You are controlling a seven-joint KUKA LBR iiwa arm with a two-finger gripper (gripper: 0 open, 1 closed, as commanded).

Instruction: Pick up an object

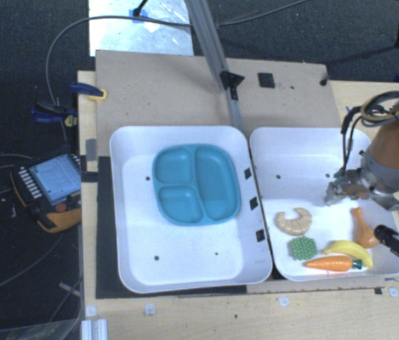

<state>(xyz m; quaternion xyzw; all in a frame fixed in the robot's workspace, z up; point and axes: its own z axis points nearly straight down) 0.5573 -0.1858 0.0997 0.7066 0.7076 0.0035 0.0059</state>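
The right bin [291, 154] holds several toy foods near its front. A tan croissant [295, 222] lies in the middle, with a green knobbly piece [302, 247] just in front of it. An orange carrot [329, 263] and a yellow banana [353, 250] lie at the front wall. An orange-brown drumstick [362, 227] lies at the right. My gripper [339, 190] hangs low over the bin's right side. It is behind and to the right of the croissant and just left of the drumstick's far end. I see nothing held in it.
The left bin [135, 261] carries a blue divided plate [196, 183]. A grey pole [210, 41] slants down to the bins' back edge. The arm's orange band [397, 144] and cables overhang the right bin's right wall. A handheld device [50, 190] lies left of the bench.
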